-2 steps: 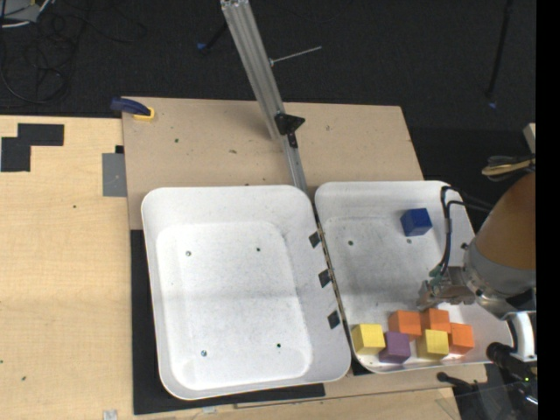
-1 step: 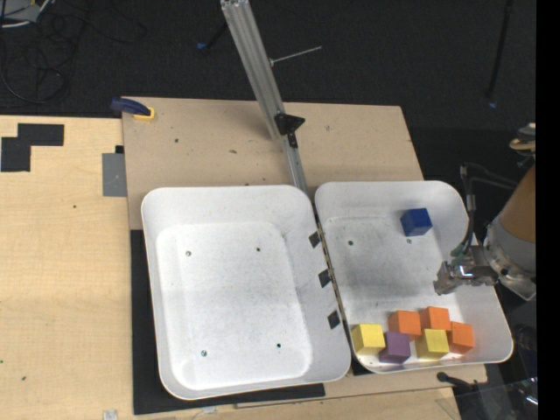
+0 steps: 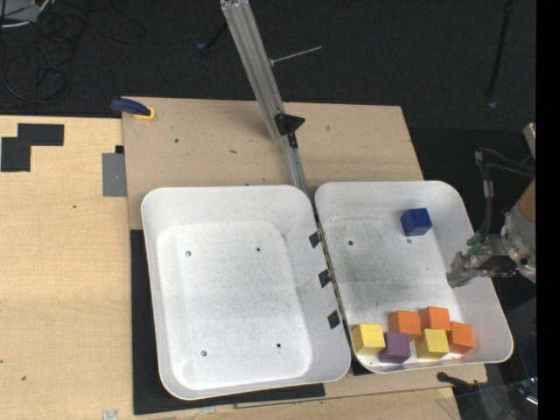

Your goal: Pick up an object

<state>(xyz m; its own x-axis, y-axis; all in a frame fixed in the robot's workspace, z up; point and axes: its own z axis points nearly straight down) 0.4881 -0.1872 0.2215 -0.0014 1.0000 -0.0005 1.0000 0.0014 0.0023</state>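
Gripper (image 3: 461,269) over right bin (image 3: 455,201) rim, right edge; claw state: cannot tell, too small/blurred. Blue cube (image 3: 416,221) alone in far part of right bin. Yellow, purple, orange cubes clustered at near edge (image 3: 413,332); left bin (image 3: 227,208) alongside.

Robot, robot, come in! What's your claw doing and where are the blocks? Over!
Gripper at right bin's right edge, nothing seen in it. Blue block alone near the far side. Orange, yellow, purple blocks clustered in near corner. Path clear.
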